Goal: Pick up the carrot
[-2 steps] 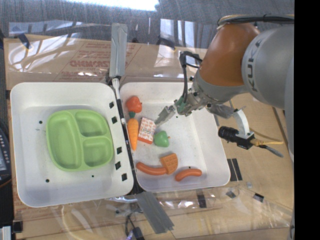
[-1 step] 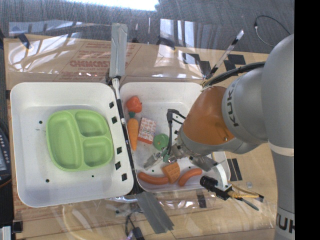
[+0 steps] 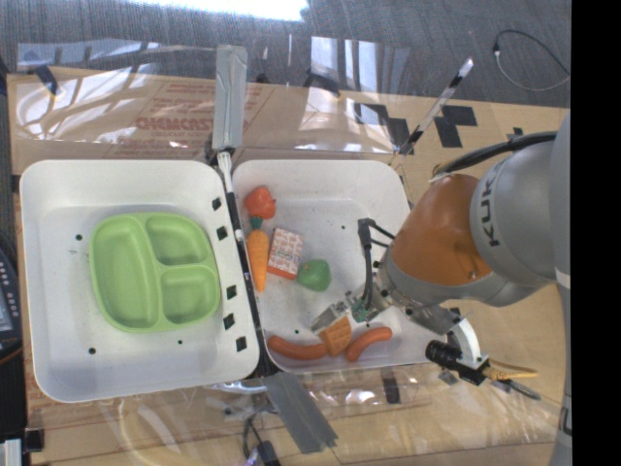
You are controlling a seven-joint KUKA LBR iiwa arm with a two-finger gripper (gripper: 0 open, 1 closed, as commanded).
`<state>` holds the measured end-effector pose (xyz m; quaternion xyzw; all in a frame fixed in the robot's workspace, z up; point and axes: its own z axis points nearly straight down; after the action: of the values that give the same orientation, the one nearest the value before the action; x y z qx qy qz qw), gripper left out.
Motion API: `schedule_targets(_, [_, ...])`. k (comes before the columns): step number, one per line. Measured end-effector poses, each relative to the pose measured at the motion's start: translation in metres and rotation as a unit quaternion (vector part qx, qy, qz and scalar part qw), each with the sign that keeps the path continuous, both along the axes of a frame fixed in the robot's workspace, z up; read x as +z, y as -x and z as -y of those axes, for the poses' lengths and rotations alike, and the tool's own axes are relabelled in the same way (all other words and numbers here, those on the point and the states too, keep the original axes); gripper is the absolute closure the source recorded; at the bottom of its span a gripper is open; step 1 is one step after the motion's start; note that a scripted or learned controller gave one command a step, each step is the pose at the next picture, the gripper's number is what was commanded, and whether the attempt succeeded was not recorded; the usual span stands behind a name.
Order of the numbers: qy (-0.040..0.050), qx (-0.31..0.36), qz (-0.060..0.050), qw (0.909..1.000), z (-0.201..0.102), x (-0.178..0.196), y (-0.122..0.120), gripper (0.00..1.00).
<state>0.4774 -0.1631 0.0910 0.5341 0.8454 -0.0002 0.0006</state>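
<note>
Cardboard-covered bench (image 3: 116, 115) with two white bins (image 3: 58, 260) side by side

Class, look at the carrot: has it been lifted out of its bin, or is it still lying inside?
Still inside. The carrot lies flat on the right bin's floor, against its left wall, below the red pepper.

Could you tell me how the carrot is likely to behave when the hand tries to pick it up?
The carrot looks like a smooth, rigid toy, so it is probably stiff and light. Its round, tapered form may let it roll or slip. It lies against the bin wall, likely leaving the hand little room on that side.
</note>
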Motion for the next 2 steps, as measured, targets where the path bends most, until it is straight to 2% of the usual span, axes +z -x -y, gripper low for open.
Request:
schedule_targets(1, [-0.0013, 0.159, -0.002, 0.9873, -0.041, -0.001, -0.008, 0.00])
schedule_targets(2, [-0.0002, -0.124, -0.002, 0.9923, -0.056, 0.044, -0.013, 0.00])
